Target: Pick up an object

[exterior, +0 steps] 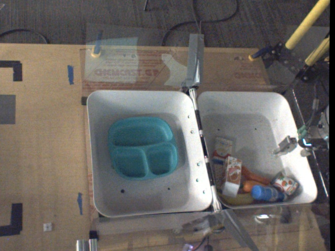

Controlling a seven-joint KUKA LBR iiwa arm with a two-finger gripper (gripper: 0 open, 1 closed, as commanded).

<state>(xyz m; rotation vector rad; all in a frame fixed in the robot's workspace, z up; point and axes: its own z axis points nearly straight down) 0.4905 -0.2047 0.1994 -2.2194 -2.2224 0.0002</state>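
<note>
In the right bin [246, 114], several small objects lie heaped at the near edge. Among them are a white-and-red carton [224, 147], a red snack box [233, 173], an orange carrot-like piece [255, 178], a blue bottle [265, 193], a red-labelled can [286, 184] and a yellow banana [237, 198]. My gripper [286, 146] hangs at the bin's right wall, low over the white floor. It is above and to the right of the pile and apart from it. Nothing shows in its grasp.
The left bin [104, 109] holds a teal divided plate [142, 147]. A metal divider [201, 140] runs between the bins. Yellow-handled tools [309, 20] and cables sit at the back right. The cardboard bench top [42, 140] stretches to the left.
</note>
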